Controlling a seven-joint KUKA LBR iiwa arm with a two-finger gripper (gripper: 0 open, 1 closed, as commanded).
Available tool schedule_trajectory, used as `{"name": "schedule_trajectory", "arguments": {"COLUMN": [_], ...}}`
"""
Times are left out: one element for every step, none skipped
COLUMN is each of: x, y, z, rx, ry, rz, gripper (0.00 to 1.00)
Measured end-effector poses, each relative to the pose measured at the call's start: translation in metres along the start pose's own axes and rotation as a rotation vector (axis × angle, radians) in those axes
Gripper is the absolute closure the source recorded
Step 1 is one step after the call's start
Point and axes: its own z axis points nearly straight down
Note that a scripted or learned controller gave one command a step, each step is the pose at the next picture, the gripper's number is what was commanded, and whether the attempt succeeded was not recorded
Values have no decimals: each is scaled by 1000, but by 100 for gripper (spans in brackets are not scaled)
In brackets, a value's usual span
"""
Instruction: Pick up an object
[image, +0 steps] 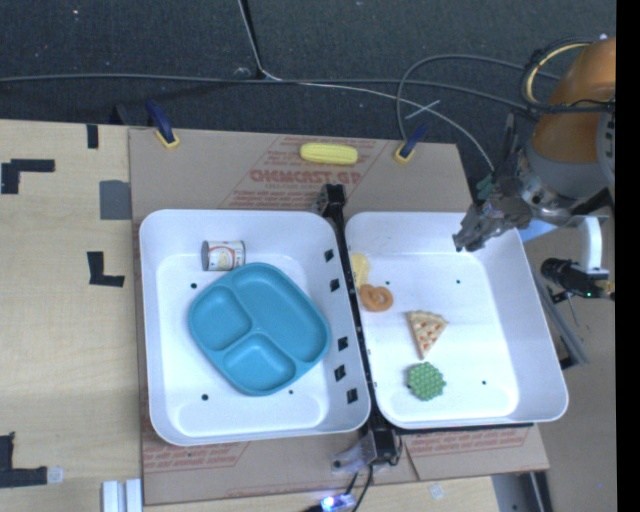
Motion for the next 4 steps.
{"name": "schedule_trajectory", "arguments": {"x": [49, 105, 161, 219], "y": [5, 25, 38, 45], "z": [12, 19, 9, 22], "rx": [1, 0, -1, 1], "ry": [1, 1, 1, 0], "rz": [-1, -2, -2, -2], "gripper": [100, 100, 100, 100]}}
